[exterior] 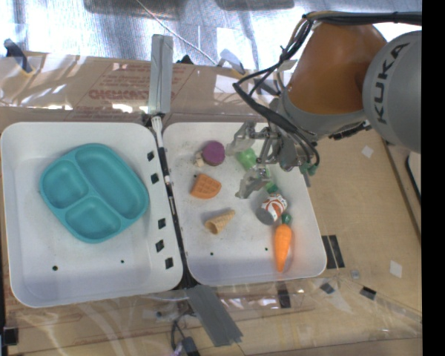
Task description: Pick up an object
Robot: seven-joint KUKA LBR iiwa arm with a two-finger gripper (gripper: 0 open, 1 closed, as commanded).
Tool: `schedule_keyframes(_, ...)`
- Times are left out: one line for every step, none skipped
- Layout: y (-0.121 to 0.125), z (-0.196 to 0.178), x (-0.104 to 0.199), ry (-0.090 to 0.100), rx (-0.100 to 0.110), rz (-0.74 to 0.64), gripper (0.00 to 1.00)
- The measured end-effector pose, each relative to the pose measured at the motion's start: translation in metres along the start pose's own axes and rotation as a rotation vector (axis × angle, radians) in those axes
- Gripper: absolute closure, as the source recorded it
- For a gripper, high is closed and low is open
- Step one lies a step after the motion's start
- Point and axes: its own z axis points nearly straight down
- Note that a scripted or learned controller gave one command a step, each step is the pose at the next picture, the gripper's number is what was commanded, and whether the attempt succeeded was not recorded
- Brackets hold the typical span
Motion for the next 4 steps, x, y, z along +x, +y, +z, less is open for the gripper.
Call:
schedule_keyframes(0.002,0.15,-0.021,-0.008,-0.002,0.253,0.0)
schedule_keyframes(0.002,0.137,-0.024,-0.018,0.0,0.245,1.0)
schedule_keyframes(0.042,0.059,0.033,-0.005,-0.001,0.052,1.0)
schedule_keyframes(0.123,0.063,0.079,0.002,-0.003,-0.141,1.0)
